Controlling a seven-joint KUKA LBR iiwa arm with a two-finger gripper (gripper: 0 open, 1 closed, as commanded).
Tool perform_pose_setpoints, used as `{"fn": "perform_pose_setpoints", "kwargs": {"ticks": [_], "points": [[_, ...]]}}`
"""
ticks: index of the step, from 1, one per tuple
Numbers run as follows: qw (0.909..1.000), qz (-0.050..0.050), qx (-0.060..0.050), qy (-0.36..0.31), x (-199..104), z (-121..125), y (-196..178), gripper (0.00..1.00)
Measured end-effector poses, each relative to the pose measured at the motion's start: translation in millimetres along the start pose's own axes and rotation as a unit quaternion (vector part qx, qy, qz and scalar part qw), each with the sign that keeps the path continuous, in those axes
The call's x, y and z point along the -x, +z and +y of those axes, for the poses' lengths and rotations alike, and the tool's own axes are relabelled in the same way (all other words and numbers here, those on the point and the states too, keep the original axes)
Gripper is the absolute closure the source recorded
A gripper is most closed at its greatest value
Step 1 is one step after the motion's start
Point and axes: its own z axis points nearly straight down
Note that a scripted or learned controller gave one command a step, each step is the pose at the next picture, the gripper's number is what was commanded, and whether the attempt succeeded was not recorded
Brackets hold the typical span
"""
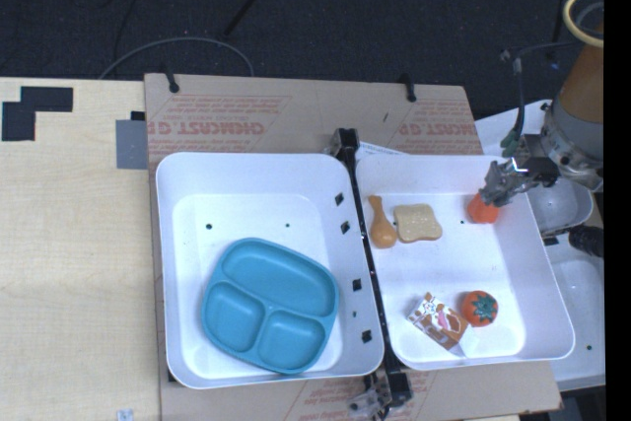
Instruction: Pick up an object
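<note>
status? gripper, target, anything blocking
Gripper low at right bin's far right edge, right over small orange object; grip unconfirmed. Tomato, packet, bread slice, wooden spoon lie apart. Nothing blocking.

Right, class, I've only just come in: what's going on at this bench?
A grey robot arm reaches in from the right, its claw at the far right of the right bin, just above a small orange object. That bin also holds a toast slice, a tomato and a packet. A blue divided plate lies in the left bin.
</note>
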Motion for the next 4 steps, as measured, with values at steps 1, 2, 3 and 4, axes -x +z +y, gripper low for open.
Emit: {"fn": "perform_pose_setpoints", "kwargs": {"ticks": [1,2,3,4], "points": [[1.0,0.001,-0.004,-0.001,-43.0,10.3,11.7,1.0],[1.0,0.001,-0.004,-0.001,-87.8,23.1,14.0,1.0],[1.0,0.001,-0.003,-0.001,-141.5,26.3,10.5,1.0],[1.0,0.001,-0.004,-0.001,-191.0,38.2,27.2,1.0]]}}
